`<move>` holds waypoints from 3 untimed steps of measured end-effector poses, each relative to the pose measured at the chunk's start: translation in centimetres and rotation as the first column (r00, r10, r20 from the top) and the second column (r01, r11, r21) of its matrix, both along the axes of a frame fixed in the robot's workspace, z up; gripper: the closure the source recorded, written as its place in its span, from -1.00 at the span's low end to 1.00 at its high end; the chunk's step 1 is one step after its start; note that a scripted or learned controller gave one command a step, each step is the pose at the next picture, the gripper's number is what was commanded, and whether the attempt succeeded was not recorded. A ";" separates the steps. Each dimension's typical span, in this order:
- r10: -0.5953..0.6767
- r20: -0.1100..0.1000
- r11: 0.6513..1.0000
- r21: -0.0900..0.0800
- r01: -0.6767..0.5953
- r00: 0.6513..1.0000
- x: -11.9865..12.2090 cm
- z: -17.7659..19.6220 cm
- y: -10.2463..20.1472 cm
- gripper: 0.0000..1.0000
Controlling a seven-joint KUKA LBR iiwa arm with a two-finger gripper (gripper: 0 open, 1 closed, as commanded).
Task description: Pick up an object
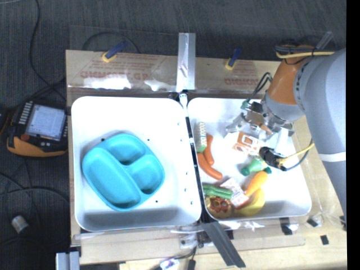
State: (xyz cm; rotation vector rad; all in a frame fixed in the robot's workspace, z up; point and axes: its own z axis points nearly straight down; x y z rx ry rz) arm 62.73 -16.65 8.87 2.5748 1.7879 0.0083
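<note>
arm (315, 89): enters from 3 o'clock; orange band above the wrist; wrist sits over the right bin's upper half
gripper (252, 133): low over the right bin (281, 204), around 1 o'clock of the bin's centre; angle and clutter hide the claw, so apart or together: cannot tell; nothing visibly between it
nearest object: small orange-and-white carton (246, 144), directly under or just beside the gripper tip; contact unclear
other candidates: orange carrot-like piece (207, 160) at 9 o'clock of the bin, along the divider; green item (254, 166) near centre; orange-yellow item (256, 180) at 5 o'clock of centre; banana (254, 203) and a printed packet (234, 190) at 6 o'clock, piled touching each other
left bin (90, 117): holds a blue divided tray (122, 169); not involved
step: my read is approach/descent onto the carton; grasp not confirmed
next move: likely needs the claw centred over the carton, closed, then a straight lift; carton lies flat, so a slip is plausible; cable (292, 159) near the wrist could snag
</note>
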 end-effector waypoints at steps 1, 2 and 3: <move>0.173 -0.011 0.985 0.000 -0.173 0.985 -1.8 5.5 0.3 -1.00; 0.159 -0.010 0.987 0.003 -0.159 0.987 -0.3 7.5 1.1 -1.00; 0.207 -0.005 0.978 0.002 -0.207 0.978 -3.4 0.9 -0.2 -1.00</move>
